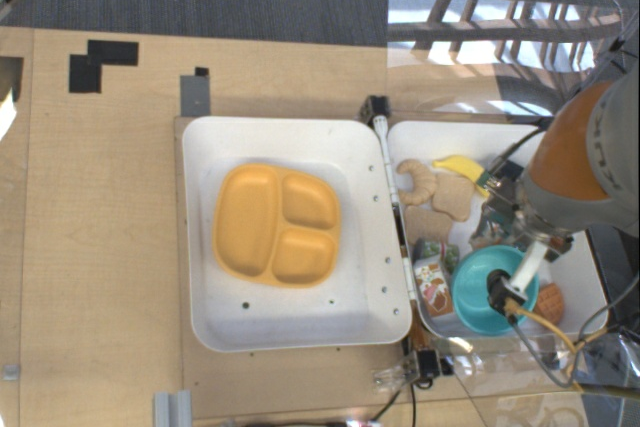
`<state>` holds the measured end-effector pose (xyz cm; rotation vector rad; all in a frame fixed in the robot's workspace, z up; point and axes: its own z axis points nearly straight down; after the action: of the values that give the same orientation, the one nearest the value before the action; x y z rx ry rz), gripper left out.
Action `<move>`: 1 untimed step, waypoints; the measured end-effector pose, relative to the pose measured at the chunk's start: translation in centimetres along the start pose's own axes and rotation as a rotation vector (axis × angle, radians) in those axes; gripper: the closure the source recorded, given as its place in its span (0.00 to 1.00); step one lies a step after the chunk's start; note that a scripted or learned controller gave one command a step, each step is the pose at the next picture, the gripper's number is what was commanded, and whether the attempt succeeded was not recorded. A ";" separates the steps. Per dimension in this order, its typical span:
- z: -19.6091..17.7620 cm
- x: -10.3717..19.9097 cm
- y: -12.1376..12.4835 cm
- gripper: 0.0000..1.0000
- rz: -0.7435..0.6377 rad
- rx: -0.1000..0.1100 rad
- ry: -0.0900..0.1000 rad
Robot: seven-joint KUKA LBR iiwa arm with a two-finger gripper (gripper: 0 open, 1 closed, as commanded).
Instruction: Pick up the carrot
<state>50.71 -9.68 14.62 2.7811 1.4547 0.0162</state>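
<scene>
End effector (493, 227) sits low in the right bin, presumably to reach the carrot (550, 301) near it, wedged beside the teal bowl (478, 297); grip state cannot be told.

A: Where's stuff vs. the bowl (474, 308)?
B: Bowl's in rt bin (592, 253). Carrot (551, 301) just right of it, packet (431, 283) just left, banana (456, 165) well behind. Divided plate (277, 223) far left, in left bin (205, 320).
</scene>
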 end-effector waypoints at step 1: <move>-15.4 -8.0 5.3 1.00 -0.009 -0.012 -0.005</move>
<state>50.30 -19.29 29.98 2.7628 1.4614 0.0172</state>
